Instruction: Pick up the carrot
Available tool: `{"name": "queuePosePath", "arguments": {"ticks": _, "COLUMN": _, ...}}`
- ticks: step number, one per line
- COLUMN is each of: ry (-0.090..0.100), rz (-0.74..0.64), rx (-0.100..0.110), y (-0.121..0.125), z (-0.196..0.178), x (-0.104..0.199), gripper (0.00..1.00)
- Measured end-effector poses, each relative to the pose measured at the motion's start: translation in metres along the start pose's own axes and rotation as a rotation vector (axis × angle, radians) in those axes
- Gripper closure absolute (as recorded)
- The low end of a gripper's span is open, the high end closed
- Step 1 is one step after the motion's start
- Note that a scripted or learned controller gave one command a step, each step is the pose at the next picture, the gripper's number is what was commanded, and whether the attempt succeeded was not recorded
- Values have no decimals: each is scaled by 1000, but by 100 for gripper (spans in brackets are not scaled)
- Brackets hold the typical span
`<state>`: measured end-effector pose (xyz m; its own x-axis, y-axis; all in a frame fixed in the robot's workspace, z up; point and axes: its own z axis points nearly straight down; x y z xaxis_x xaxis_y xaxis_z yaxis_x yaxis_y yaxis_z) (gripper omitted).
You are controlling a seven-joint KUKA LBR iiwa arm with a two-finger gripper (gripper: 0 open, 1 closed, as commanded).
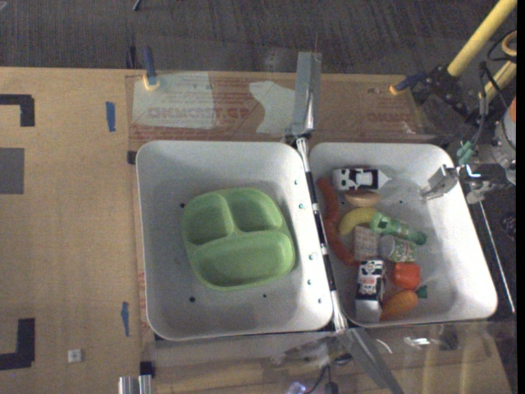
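- The metal gripper (439,184) hangs at the right bin's (476,290) upper right edge; whether the jaws are spread or pressed together cannot be told. Nothing is seen between them.
- The right bin is shallow, white plastic with rounded corners, and holds a cluster of toy foods along its left half.
- The carrot (401,303), smooth and orange with a green tip, lies near the bin's bottom edge, well apart from the gripper, just beside a small milk carton (370,284).
- Above it sit a red pepper (405,275), a green bottle (399,228), a yellow banana (355,218) and a long red curved piece (333,228).
- The left bin (164,302) holds a green divided plate (238,238) with three compartments.
- Both bins rest on a brown cardboard-covered surface (66,220).
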<state>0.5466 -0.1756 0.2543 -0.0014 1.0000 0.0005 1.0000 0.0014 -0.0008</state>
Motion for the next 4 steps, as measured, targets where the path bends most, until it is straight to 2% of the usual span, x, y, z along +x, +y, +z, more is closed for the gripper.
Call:
{"name": "queuePosePath", "arguments": {"ticks": 1, "ry": -2, "rz": 43, "rx": -5, "y": -26, "z": 121, "x": -5, "gripper": 0}}
{"name": "queuePosePath", "arguments": {"ticks": 2, "ry": -3, "rz": 47, "rx": -6, "y": -26, "z": 112, "x": -7, "gripper": 100}}
{"name": "queuePosePath", "arguments": {"ticks": 3, "ry": -1, "rz": 746, "rx": 0, "y": 1, "z": 28, "x": 2, "gripper": 100}}
{"name": "queuePosePath", "arguments": {"ticks": 4, "ry": -2, "rz": 630, "rx": -15, "y": 9, "z": 134, "x": 15, "gripper": 100}}
